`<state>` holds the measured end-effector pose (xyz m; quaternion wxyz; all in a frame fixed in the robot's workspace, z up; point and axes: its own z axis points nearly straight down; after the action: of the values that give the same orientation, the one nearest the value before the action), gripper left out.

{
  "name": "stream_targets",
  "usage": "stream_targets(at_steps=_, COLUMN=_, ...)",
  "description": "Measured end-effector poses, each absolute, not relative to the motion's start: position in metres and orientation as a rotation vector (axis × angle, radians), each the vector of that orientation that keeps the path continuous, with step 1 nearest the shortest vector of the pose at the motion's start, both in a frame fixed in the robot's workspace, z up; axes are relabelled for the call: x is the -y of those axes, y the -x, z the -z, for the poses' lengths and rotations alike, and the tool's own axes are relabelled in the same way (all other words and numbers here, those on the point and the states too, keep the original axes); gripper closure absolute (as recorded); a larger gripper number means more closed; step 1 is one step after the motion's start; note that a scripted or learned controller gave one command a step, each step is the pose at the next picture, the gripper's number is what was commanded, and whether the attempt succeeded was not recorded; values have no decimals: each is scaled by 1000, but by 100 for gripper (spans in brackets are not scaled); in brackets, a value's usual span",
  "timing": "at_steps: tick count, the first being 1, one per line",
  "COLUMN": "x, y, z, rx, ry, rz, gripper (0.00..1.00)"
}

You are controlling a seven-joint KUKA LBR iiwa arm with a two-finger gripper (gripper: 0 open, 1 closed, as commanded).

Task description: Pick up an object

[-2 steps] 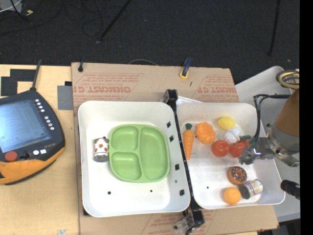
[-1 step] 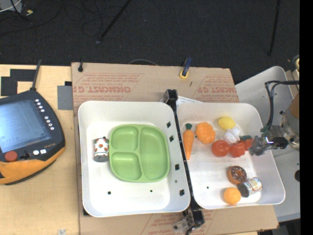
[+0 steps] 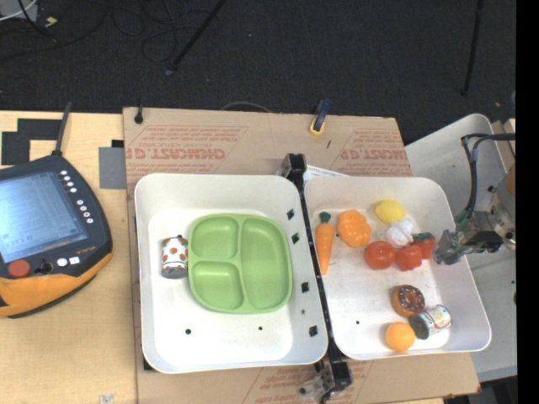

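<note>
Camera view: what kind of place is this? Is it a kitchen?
Probably a robot lab, not a kitchen. Toy food sits in a white bin, a gripper reaches in from the right, and a control pendant lies beside the bench.

I see open floor in the right bin (image 3: 465, 225) along its near-left part; toys crowd its far half (tomatoes (image 3: 392, 255) touching). The green plate (image 3: 240, 262) fills the left bin's (image 3: 160, 200) middle.

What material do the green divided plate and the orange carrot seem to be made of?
Green divided plate: probably moulded plastic; uniform colour, smooth matte surface, rounded compartment ridges.
Carrot: likely toy plastic; even bright orange, slight sheen. Rubber or foam cannot be excluded.
</note>
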<state>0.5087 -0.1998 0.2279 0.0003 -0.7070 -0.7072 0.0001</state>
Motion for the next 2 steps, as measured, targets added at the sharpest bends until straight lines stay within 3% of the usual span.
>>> stream_targets(at_steps=1, x=153, y=-489, z=-226, rx=2220, ry=2214, rz=-2, gripper=100)
stream_targets(at_steps=2, x=102, y=-493, z=-220, rx=2222, ry=2212, rz=-1, gripper=100)
